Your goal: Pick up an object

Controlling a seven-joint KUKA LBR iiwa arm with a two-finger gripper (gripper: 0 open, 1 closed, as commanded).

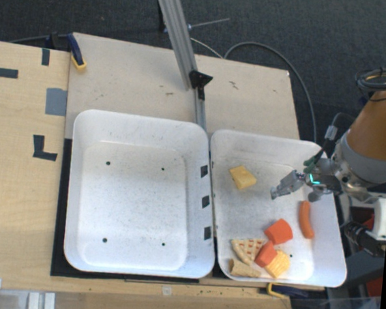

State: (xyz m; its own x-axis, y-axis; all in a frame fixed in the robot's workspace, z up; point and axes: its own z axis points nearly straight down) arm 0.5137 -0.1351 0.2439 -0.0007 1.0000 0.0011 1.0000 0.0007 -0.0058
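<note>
Two shallow white bins side by side on bench: left bin [86, 194], right bin [328, 267]. Arm [377, 135] in from right edge, orange band above grey wrist, over upper right part of right bin. Gripper [284, 187] pointing left and down over right bin floor, near middle, nothing seen between fingers. Finger spread too small and blurred, cannot tell open or closed. Yellow cheese-like block [242, 177] just left of gripper, apart from it, near bin's upper left. Orange sausage-shaped piece [306, 219] below and right of gripper, lying roughly upright along right side. Red-orange chunk [279, 231] lower centre, near sausage piece but apart. Cluster at bottom wall: tan waffle-patterned wedge [245, 248], second red-orange piece [265, 255] touching it, yellow ridged piece [279, 264] touching that one. Small tan piece [241, 268] under wedge at bin edge. Metal pole [181, 36] slanting from top to bin junction. Blue-yellow clamp [75, 52] at bench's upper left.
</note>
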